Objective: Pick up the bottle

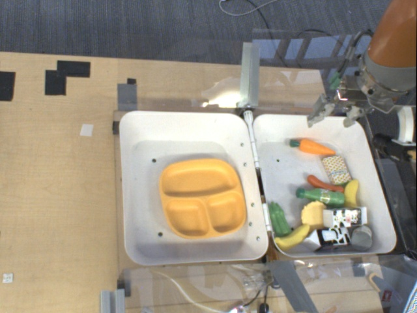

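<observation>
Hovering over the far edge of the right bin (384, 175), fingers (315, 116) spread apart and grasping nothing, gripper (333, 115) hung from the orange-banded arm (394, 31). Lying well apart from that, toward the near side of the same bin: green bottle (321, 196), on its side, long axis running roughly left to right across the view, cap end apparently to the left. Crowded all round — red chilli (324, 184) just beyond it, banana (352, 191) at its right end, yellow wedge (313, 212) and black-and-white box (339, 227) just nearer. Carrot (313, 147) and patterned block (335, 169) between gripper and bottle. So: down the view and slightly left to get there, and probably closing across the bottle's short width, front to back, with little room for either finger. Yellow divided tray (199, 197) alone in the left bin (130, 175) on the worktop (58, 194).
</observation>
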`<state>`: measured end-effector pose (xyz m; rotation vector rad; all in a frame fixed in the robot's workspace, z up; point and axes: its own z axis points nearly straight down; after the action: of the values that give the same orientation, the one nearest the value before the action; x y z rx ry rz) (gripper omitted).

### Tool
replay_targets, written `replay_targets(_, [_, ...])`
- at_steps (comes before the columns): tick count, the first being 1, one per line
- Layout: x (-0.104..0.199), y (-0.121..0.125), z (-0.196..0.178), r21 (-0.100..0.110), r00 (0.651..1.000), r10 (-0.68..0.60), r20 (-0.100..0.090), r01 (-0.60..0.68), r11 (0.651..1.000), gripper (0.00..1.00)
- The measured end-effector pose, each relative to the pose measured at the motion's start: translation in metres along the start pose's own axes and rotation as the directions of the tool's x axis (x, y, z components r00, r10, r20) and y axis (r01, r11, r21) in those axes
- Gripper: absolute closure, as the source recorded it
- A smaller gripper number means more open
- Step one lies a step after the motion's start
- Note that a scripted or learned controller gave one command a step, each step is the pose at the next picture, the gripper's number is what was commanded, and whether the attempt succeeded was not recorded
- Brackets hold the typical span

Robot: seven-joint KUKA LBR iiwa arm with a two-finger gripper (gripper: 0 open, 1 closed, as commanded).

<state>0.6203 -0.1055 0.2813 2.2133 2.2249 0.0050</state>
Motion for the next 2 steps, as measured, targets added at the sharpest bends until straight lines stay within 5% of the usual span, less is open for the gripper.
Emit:
replay_targets(1, [0.003, -0.082, -0.089, -0.004, 0.979, -0.202, 0.002, 0.202, 0.979, 0.00])
replay_targets(2, [0.013, -0.128, -0.142, -0.004, 0.882, -0.470, 0.004, 0.470, 0.882, 0.00])
